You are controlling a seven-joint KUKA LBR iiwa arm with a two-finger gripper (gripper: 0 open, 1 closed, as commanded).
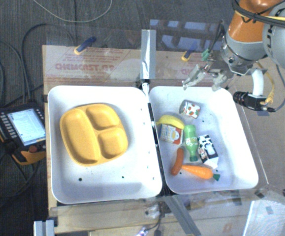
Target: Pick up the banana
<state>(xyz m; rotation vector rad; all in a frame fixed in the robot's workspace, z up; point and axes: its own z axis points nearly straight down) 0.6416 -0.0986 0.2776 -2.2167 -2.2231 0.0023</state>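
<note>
A: Gripper (204, 79)?
B: Fingers spread wide, nothing between them; above the right bin's (240, 132) far rim, wrist tilted toward the divider.
A: Banana (169, 120)?
B: In the right bin, beside the divider, partly under a small carton (171, 133); well apart from the gripper.
A: Writing?
B: None legible on the can (190, 109), green bottle (190, 142) or black-and-white carton (207, 148).
A: Open room?
B: Bare floor along the right bin's right wall; a carrot (198, 171) lies near its front edge.
</note>
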